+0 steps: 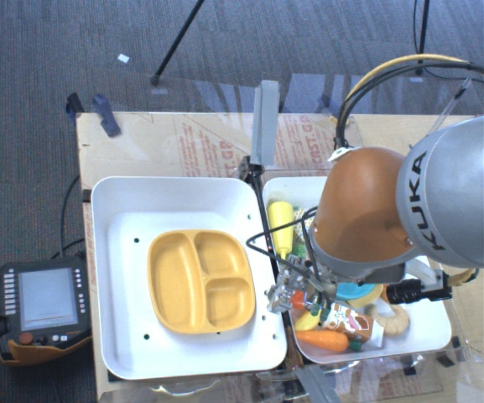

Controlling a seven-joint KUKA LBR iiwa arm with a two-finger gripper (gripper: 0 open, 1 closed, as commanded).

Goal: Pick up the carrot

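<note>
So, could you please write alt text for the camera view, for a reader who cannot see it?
The arm reaches from the right over the right bin, its gripper low near the divide, above a carrot lying among other toys. The left bin holds a yellow plate.

This is a robotics lab or test cell, not a home. A wooden bench (141, 145) with printed markings carries two white bins: the left bin (111, 225) and the right bin (433, 334) side by side. A grey industrial arm (447, 196) marked KUKA, trailing looped cables (392, 70), reaches over the bench's right edge. A teach pendant (44, 309) lies on grey carpet (40, 40) beyond the bench's left edge, and tripod legs (183, 28) stand beyond its far edge.
</note>
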